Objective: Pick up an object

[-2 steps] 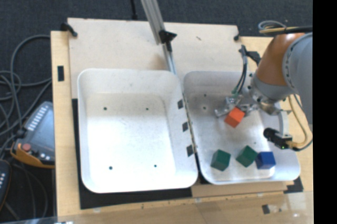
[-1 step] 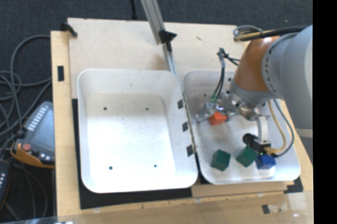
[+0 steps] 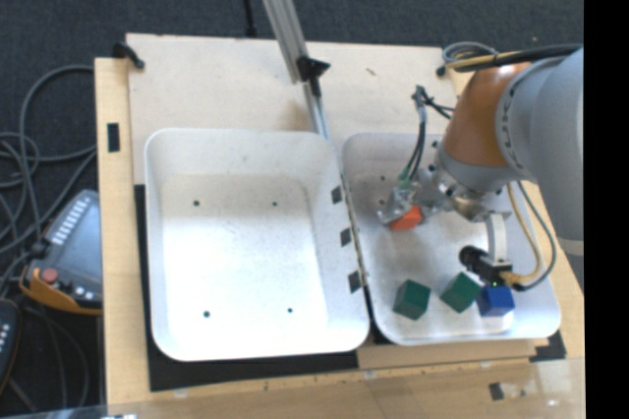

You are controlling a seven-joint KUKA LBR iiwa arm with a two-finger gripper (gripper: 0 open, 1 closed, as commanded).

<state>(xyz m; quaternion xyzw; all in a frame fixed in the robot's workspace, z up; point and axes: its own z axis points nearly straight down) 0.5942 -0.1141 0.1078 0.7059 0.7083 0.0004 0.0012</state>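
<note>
Right bin (image 3: pixel 378 171), tool (image 3: pixel 401 209) at orange block (image 3: pixel 407 219), mid-floor

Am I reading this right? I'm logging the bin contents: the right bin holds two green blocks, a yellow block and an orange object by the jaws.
Not quite: the camera view shows no yellow block. Beside the two green blocks in the right bin sits a blue block. The orange object does lie by the gripper.
</note>
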